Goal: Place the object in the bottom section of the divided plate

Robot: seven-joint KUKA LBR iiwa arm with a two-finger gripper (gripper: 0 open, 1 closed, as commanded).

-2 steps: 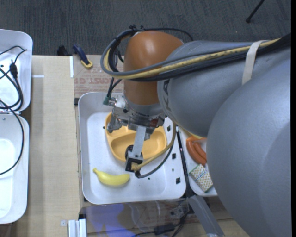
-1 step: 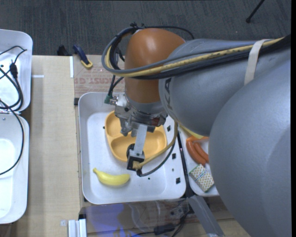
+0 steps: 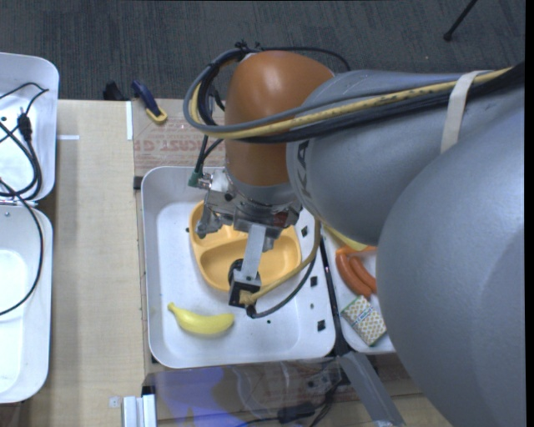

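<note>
While the gripper (image 3: 246, 218) hangs directly over the yellow divided plate (image 3: 219, 254), the banana (image 3: 203, 319) lies on the white bin (image 3: 284, 329) floor just beside the plate's lower-left rim, not in any section. Whether the gripper is open or closed I cannot tell. By my judgement, pickup and placement both remain to be done.

Floor (image 3: 125, 42): dark grey carpet along the top edge. Bench (image 3: 92, 217): pale wood-grain surface under even light. Two white trays (image 3: 17, 334) sit at the bench's left edge, one above the other, with black cables (image 3: 25, 167) draped across them. A blue-handled tool (image 3: 147, 100) lies at the bench's far edge. A thin dark stand leg (image 3: 461, 21) crosses the floor at top right.
</note>
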